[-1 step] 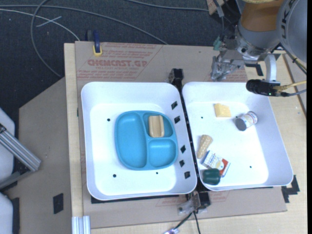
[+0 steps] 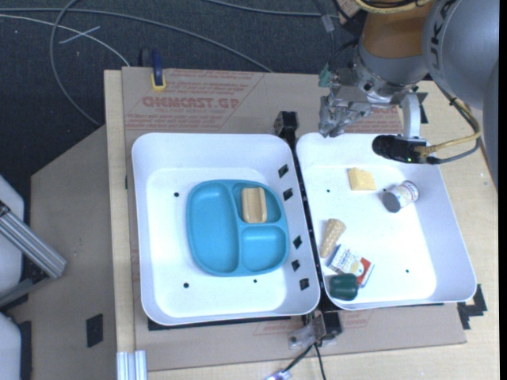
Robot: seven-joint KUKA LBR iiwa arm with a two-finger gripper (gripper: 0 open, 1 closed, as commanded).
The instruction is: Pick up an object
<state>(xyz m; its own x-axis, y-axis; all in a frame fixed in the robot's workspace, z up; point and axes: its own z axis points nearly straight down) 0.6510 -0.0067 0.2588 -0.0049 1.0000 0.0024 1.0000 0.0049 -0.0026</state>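
Over the back edge of the right bin (image 2: 444, 287), near its far-left corner, the arm (image 2: 444, 30) hung with the gripper (image 2: 337, 123) pointing down; whether that claw was wide or narrow I couldn't tell from this angle, the tips read as one blurry cluster; nothing visible between them, so I'd call it not carrying anything.

Largest to smallest, what mattered: left bin (image 2: 150, 212) held a blue divided tray (image 2: 218, 240) with a tan block (image 2: 253, 204) in its upper-right compartment; well apart from the claw and across the divider; my guess was it wasn't the target.

Right bin had the candidates, all toward the camera from the claw; a cone-shaped pastry (image 2: 331, 237) lay near the left wall, long axis running roughly front-to-back with a slight tilt, narrow end toward the front; a printed packet (image 2: 351, 264) sat just in front of it, touching or nearly so; a dark green cup-like thing (image 2: 344, 286) at the front edge, just beside the packet; a small grey-and-white canister (image 2: 398, 195) lay on its side further right, axis on a diagonal; a yellow cheese-like wedge (image 2: 362, 179) was the closest piece to the claw.

Key relation: wedge lay nearer the viewer and slightly right of the claw, with bare bin floor all round it; so a short move forward-right then straight down looked like the cheapest pick; the cone/packet/cup cluster was crowded and I'd expect more misses there.
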